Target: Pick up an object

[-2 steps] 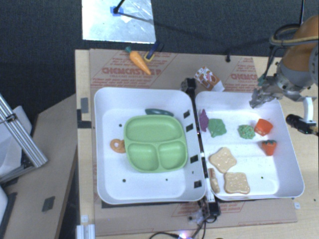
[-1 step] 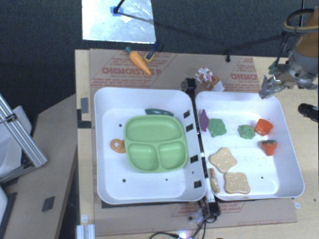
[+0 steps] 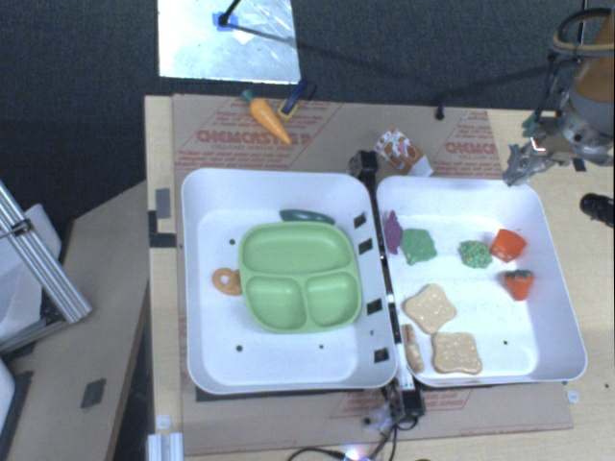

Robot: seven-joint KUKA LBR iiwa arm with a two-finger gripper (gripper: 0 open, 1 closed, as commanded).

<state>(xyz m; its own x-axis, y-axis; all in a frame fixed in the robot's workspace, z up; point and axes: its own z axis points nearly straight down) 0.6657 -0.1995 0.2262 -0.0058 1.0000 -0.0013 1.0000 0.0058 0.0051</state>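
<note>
Two shallow white bins are seen side by side on the bench, the left bin [image 3: 207, 209] bearing a green divided plate [image 3: 299, 275] and the right bin [image 3: 553, 286] scattered with toy food. The gripper [image 3: 524, 168] is seen at about two o'clock of the view, poised over the cardboard just beyond the right bin's far rim, with nothing between its fingers; whether they are parted or closed cannot be told. Within the right bin, an orange-red block [image 3: 507, 245] is placed toward three o'clock, with a green broccoli piece [image 3: 475, 254] just beside it at its nine o'clock and a red strawberry-like piece [image 3: 519, 283] near its six o'clock. A green leafy piece [image 3: 418, 246] and a purple piece [image 3: 392, 230] are set by the bin's left wall. Two toast slices are laid at the near side: one slice [image 3: 430, 308] with its long axis running from eight to two o'clock, the other slice [image 3: 455, 352] lying nearly square to the bin. A thin cracker stick [image 3: 413, 348] is aligned twelve to six along the left wall. An orange ring [image 3: 227, 281] is seen at the plate's nine o'clock. A toy carrot [image 3: 270, 120] is left on the cardboard at twelve o'clock, its tip pointing to four o'clock.
</note>
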